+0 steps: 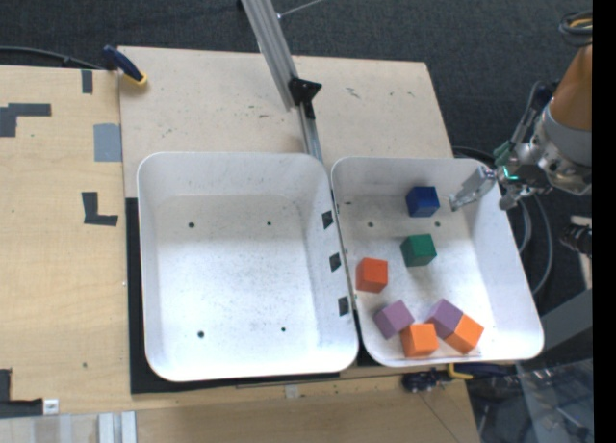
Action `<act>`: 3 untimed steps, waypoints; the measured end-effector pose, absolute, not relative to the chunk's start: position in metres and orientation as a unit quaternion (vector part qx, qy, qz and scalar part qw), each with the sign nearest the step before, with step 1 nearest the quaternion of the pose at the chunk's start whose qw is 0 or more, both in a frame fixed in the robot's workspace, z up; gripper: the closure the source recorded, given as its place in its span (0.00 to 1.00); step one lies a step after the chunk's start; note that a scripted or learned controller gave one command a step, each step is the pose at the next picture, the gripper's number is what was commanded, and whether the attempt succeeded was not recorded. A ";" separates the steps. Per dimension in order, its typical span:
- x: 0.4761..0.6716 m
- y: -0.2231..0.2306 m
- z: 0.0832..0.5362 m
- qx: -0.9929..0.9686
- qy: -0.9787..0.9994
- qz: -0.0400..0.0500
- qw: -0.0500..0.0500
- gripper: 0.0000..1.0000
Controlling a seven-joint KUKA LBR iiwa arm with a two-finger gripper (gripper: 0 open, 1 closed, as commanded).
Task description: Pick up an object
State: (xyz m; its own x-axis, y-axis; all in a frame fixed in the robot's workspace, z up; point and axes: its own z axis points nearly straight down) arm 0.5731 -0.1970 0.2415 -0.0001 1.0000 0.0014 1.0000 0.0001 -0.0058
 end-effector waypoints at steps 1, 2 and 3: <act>0.574 -0.197 0.244 -0.707 -0.708 0.000 0.000 0.00; 0.580 -0.194 0.199 -0.706 -0.708 0.002 0.002 0.00; 0.586 -0.187 0.139 -0.706 -0.708 0.002 0.003 0.00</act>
State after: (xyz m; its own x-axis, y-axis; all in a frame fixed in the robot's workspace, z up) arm 0.5856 -0.1873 0.1388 -0.0026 1.0000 0.0012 1.0000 0.0026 -0.0074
